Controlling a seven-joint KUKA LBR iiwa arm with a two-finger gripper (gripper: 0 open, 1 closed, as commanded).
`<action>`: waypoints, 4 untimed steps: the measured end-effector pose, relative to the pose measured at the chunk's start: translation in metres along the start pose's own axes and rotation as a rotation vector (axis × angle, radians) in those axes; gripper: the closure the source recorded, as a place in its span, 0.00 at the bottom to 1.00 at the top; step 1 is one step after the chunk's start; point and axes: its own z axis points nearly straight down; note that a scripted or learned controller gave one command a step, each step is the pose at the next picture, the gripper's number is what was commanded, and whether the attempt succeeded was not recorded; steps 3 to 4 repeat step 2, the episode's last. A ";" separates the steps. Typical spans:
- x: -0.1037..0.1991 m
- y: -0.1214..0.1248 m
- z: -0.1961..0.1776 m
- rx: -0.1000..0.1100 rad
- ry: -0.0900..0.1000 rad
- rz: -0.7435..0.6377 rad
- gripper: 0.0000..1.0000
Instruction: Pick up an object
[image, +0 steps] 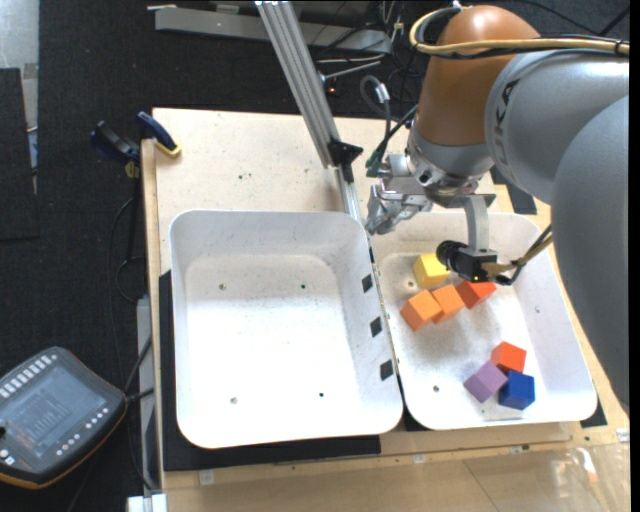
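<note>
The gripper (385, 215) hangs above the right bin's (560, 395) far left corner, and whether it is open cannot be told; nothing visibly sits in it. The blocks, the yellow block (431, 268) nearest, lie in that bin, so the pick seems not yet made.

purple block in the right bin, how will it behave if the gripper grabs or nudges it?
The purple block looks rigid with flat faces, so it should slide rather than roll. It appears to touch the blue block, with the orange-red block close by, so a push probably shifts those too.

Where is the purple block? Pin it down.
The purple block lies in the right bin, near its front edge, touching the blue block and just below a small orange block.
</note>
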 end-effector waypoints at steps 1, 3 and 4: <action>0.054 0.014 0.017 0.003 0.000 0.000 1.00; 0.050 0.014 0.017 0.004 -0.003 0.004 0.00; 0.050 0.014 0.017 0.004 -0.003 0.004 0.00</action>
